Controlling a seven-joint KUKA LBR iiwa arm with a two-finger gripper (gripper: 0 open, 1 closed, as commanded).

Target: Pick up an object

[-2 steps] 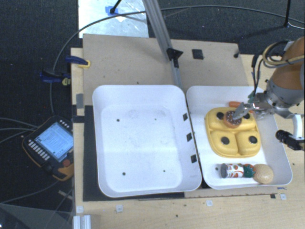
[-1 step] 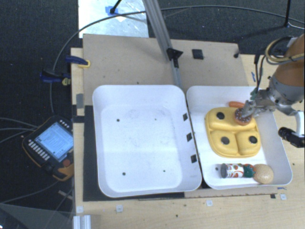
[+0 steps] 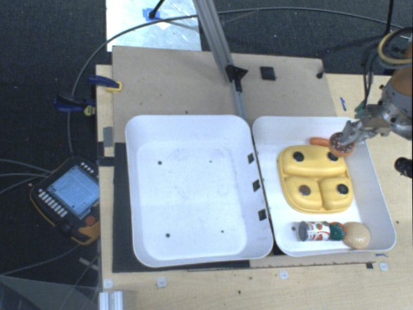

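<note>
Dark speckled carpet (image 3: 39, 37) around a tan wooden bench (image 3: 181, 86), shiny floor panel (image 3: 151, 15) at upper left.

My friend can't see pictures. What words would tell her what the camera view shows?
A robot arm's gripper reaches from the right into the right white bin, above a yellow tray and beside an orange carrot-like thing. A small can and a tan ball lie at that bin's front. The left white bin sits alongside.

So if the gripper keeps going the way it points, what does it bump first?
Probably the small brownish object right at the gripper tip, by the yellow tray's far corner. Depth is unclear from above, so contact can't be confirmed.
</note>
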